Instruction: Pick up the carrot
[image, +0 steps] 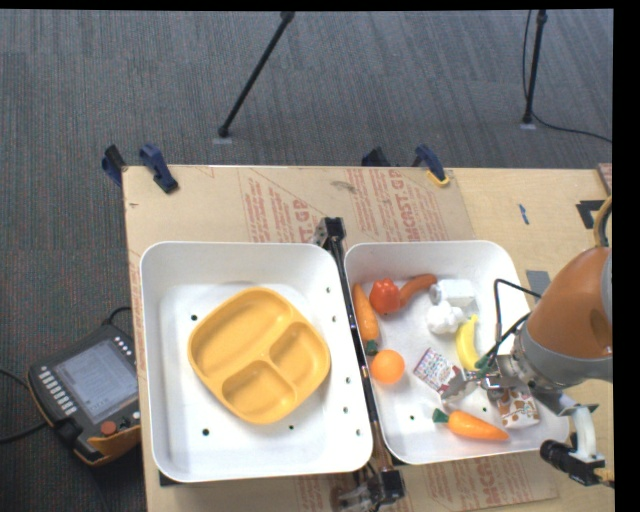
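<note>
A carrot (474, 426) is seen lying near the front edge of the right bin (400, 445), just in front of the gripper (478, 381), its long axis running along that edge with the green stub toward the left bin (160, 300). It is orange, tapered and smooth. A second carrot (365, 314) lies against the right bin's left wall; whether the gripper is apart or together cannot be told.

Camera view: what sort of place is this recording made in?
Probably a robotics lab: a clamped cardboard benchtop on grey carpet, tripod legs behind it, and a teach pendant on the floor.
</note>
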